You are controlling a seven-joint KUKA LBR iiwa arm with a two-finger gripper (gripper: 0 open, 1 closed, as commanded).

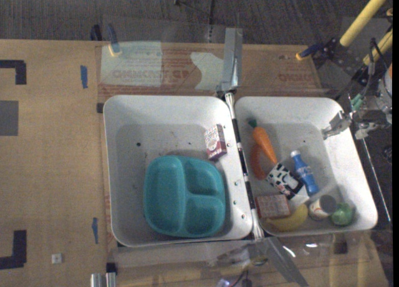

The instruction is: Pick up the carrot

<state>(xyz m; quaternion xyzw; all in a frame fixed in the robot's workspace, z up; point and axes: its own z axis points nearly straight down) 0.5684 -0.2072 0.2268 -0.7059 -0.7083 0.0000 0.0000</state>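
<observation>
The carrot (265,145) is orange with a green top and lies at a slant in the right bin (349,173), close to that bin's left wall, with its green end toward the back. My gripper (337,124) hangs over the right bin's back right corner, well to the right of the carrot and apart from it. Nothing shows in the gripper.
Just left of the carrot lies an orange-brown oblong item (256,165). Toward the front sit a black-and-white carton (285,179), a blue bottle (304,173), a pinkish box (272,205), a banana (292,219), a small can (324,206) and a green item (342,213). The left bin (124,155) holds a teal divided tray (185,196) and a small box (216,141).
</observation>
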